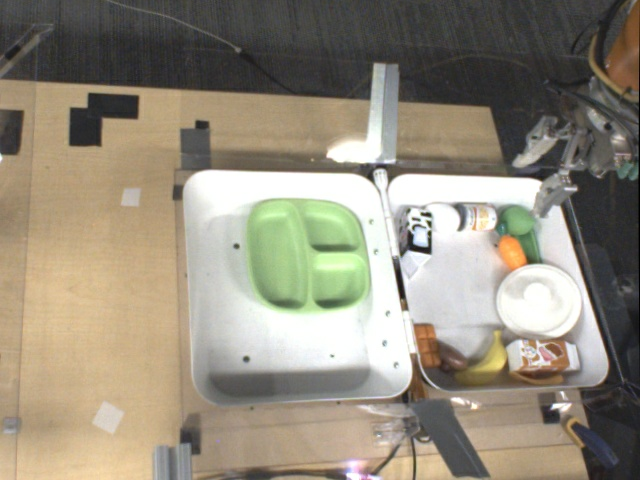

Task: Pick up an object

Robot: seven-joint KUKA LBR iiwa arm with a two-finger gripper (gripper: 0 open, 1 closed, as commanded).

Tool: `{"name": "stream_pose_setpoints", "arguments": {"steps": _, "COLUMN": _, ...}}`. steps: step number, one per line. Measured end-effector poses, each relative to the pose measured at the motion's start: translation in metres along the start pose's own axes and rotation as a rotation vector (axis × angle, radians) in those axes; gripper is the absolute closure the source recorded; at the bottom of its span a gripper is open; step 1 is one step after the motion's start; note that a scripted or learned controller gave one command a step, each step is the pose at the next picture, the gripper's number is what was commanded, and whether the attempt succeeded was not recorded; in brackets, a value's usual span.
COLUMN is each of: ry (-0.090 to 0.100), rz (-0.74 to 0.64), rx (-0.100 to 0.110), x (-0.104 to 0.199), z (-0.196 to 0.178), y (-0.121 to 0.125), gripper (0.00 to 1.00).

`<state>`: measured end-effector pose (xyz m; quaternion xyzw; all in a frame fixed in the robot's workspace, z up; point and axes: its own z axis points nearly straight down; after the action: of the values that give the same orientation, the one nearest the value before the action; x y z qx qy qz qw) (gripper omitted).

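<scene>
The right bin (455, 278) holds several small objects. A bottle (462, 217) with a black-and-white label lies along its far wall. Beside it are a green round piece (519, 221) and an orange piece (511, 253). A white round bowl (539, 301) sits at the right. A banana (488, 359), a brown block (427, 345) and a small carton (543, 357) lie along the near wall. My gripper (543, 168) hangs above the bin's far right corner, open, with nothing between its fingers.
The left bin (215, 328) holds a green divided plate (305, 254). A metal post (384, 113) stands behind the wall between the two bins. Cables and a clamp (440, 436) lie by the near edge of the bench.
</scene>
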<state>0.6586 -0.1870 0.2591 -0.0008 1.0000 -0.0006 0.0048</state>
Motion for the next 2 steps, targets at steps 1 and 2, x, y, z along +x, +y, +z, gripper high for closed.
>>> {"name": "stream_pose_setpoints", "arguments": {"steps": 1, "ry": -0.002, "rz": -0.371, "rx": 0.002, "x": 0.027, "z": 0.165, "y": -0.02, "gripper": 0.0}}
{"name": "stream_pose_setpoints", "arguments": {"steps": 2, "ry": 0.015, "rz": -0.195, "rx": 0.002, "x": 0.024, "z": 0.17, "y": 0.035, "gripper": 0.0}}
